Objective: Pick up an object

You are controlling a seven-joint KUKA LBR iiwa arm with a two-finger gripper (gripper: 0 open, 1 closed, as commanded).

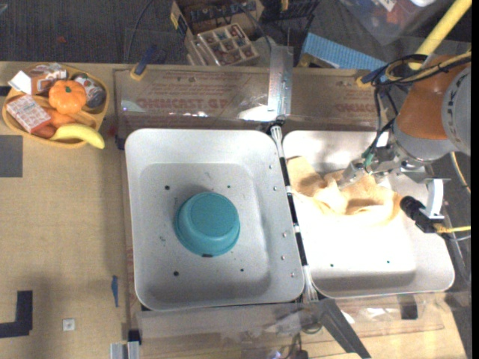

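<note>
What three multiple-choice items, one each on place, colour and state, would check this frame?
1. Where does the bowl lie?
A. left bin
B. right bin
C. bench

2. What colour is the bowl?
A. red
B. teal
C. yellow

3. How does the bowl sit?
A. upside down
B. on its side
C. mouth up

Key:
1 A, it rests mid-floor there.
2 B, plainly blue-green.
3 A, its flat base faces up.

The gripper is over the tan cloth in the right bin.

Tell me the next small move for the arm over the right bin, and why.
Probably lower the end effector a little onto the tan cloth. It sits at the cloth's upper edge in the right bin, and whether anything is gripped yet is unclear. The teal bowl lies in the other bin.
</note>
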